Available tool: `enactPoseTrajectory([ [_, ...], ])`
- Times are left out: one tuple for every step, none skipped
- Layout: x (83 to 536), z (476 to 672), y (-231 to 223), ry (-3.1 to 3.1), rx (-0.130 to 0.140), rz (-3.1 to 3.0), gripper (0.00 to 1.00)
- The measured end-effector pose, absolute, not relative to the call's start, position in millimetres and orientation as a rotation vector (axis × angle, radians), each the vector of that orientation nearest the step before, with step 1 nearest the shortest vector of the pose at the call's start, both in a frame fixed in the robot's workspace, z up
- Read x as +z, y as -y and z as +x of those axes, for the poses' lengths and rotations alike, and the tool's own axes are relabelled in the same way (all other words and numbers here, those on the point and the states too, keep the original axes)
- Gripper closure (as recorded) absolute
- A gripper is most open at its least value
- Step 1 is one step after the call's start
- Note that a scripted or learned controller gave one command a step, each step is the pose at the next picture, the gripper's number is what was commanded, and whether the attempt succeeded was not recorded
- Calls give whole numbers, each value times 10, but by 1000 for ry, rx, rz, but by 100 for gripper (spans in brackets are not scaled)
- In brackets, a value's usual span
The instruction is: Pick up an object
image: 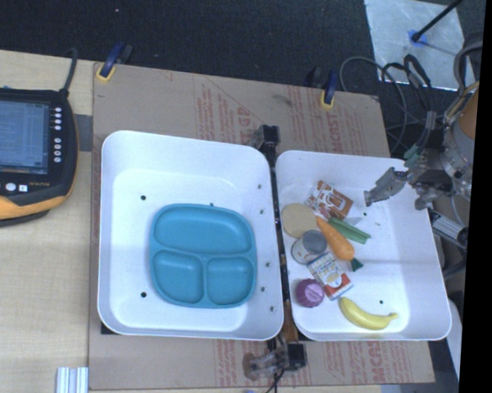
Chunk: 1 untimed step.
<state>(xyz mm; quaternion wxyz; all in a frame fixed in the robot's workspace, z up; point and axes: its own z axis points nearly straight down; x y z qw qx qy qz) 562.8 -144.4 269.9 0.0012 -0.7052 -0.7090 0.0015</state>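
Observation:
The right bin holds several small items: a red-and-white snack packet, an orange carrot with a green top, a tan round piece, a grey can, a small carton, a purple onion and a yellow banana. My gripper hangs over the bin's far right part, to the right of the snack packet and apart from every item. Its fingers stand spread, open, with nothing between them.
A blue divided plate lies in the left bin. A teach pendant rests on the bench at far left. Cables run behind the right bin. Bare white floor shows at the right bin's right side.

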Motion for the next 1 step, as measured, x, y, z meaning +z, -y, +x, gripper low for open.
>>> enactPoseTrajectory([
  [1659, 6019, 1270, 2226, 9, -2212, 0],
])
